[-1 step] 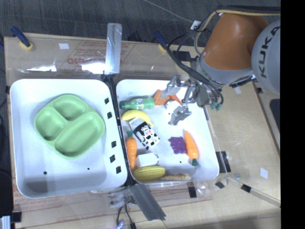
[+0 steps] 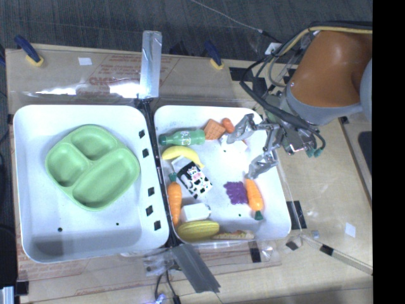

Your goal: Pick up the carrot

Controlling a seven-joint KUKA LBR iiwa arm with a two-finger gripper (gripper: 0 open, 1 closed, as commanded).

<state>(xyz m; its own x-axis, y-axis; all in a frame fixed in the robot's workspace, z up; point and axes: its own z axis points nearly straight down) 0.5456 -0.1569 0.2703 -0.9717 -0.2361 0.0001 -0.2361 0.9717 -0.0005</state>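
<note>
An orange carrot [image 2: 254, 195] with a green stub at its near end lies by the right wall of the right bin [image 2: 278, 198], beside purple grapes [image 2: 236, 192]. A second orange carrot-like piece [image 2: 174, 199] lies along that bin's left wall. My gripper [image 2: 253, 147] hangs over the right bin's far right part, open, with nothing between its fingers. One fingertip [image 2: 261, 164] sits just above the right carrot's far end; the other finger [image 2: 242, 130] is near the back wall.
The right bin also holds a green bottle [image 2: 183, 137], a banana [image 2: 180, 154], a cow-patterned toy [image 2: 195, 180], a white block [image 2: 195, 212], a yellow piece [image 2: 198, 230] and two orange items [image 2: 218, 128] at the back. A green divided plate [image 2: 93, 165] lies in the left bin.
</note>
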